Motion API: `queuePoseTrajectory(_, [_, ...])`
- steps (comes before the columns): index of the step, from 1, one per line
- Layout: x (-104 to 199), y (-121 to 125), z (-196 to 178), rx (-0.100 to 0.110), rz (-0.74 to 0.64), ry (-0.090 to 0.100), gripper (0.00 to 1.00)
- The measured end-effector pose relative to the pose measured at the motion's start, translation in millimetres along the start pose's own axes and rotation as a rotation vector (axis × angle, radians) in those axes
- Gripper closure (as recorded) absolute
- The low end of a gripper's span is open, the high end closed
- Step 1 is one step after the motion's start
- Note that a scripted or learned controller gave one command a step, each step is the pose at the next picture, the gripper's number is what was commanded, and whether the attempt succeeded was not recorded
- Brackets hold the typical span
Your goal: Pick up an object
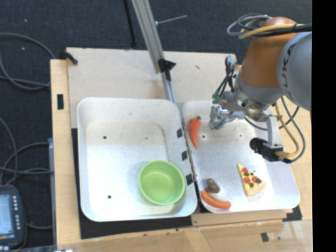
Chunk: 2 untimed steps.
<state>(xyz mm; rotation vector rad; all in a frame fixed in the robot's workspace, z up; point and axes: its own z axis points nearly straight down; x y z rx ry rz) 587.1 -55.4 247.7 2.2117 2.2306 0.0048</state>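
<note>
1. My gripper [218, 118] hangs over the far part of the right bin [286, 193], close to the wall it shares with the left bin [89, 140].
2. I cannot tell how my jaws stand; my wrist hides the gap between them from above.
3. The nearest thing to me is the toy carrot [194, 132], just to my left, against that shared wall.
4. Its long axis runs far-to-near, so I judge my jaws should close across it, left to right.
5. Well apart toward the near edge lie a toy pizza slice [250, 180], a brown lump [212, 185] and a toy sausage [216, 200].
6. A green bowl [161, 181] sits in the left bin.
</note>
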Motion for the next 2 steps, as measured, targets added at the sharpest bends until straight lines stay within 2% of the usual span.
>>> queuePoseTrajectory(2, [114, 14, 17, 0.002, 0.0, 0.0, 1.0])
